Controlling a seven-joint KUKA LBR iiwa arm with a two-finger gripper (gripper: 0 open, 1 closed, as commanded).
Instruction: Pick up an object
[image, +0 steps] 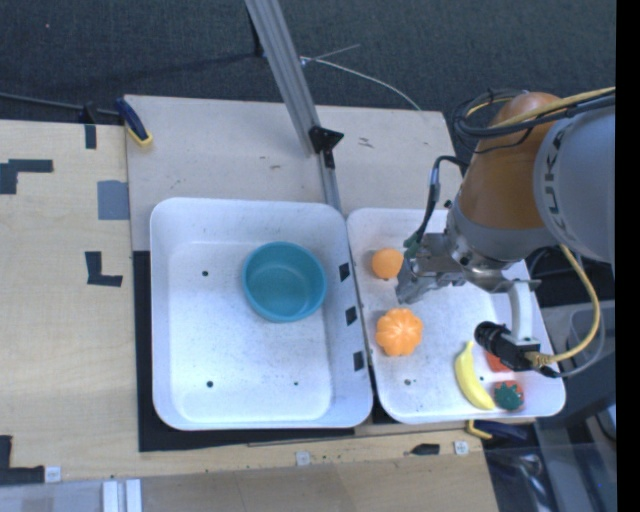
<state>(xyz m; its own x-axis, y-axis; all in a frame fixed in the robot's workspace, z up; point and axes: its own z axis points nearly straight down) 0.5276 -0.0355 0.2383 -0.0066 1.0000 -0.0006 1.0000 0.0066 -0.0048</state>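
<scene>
The right bin (425, 404) holds a small orange ball (386, 264) at its upper left and a larger ribbed orange fruit (399, 331) below that. A yellow banana (472, 378) and a small red and green item (508, 393) lie near the bin's front right corner. My gripper (408, 288) hangs over the right bin between the two orange things, just right of the small ball and above the larger fruit. Nothing shows in its grasp. A blue bowl (285, 281) stands upright in the left bin (190, 330).
A slanted metal pole (290, 70) comes down to the gap between the bins at the back. A blue and yellow clamp (135, 122) lies on the bench's far left corner. The arm's bulk covers the right bin's far right part.
</scene>
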